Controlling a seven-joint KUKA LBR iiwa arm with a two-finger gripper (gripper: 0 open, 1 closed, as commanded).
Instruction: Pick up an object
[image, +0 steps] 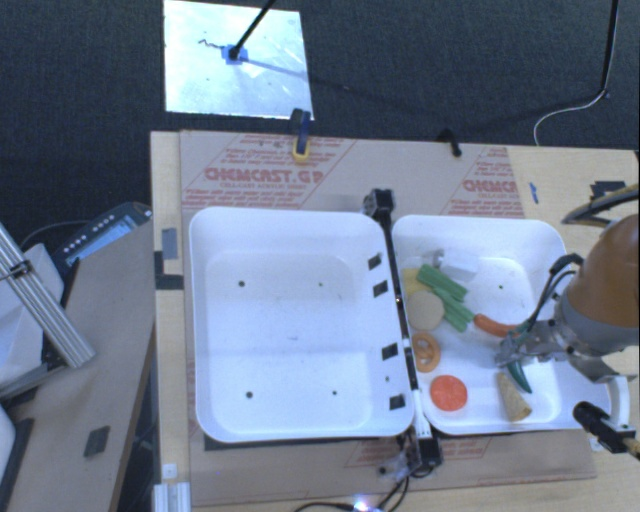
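the small dark green curved plastic piece (520, 377) lies in the right-hand shallow white bin (545, 240) directly under the claw (517, 352), whose opening i cannot tell, so this looks like the reach-down step, and next comes a firm closing before lifting.

Robotics lab, not a home or a shop. Plywood bench (560, 170) on dark carpet (70, 100), two white bins (290, 240) clamped side by side over a protective sheet printed CHEMCAST GP (262, 172). Loose cable (580, 105) trails far right. Aluminium framing (35, 300) and a control pendant (100, 232) sit at left. Grey-and-orange arm (610, 290) reaches in from right.
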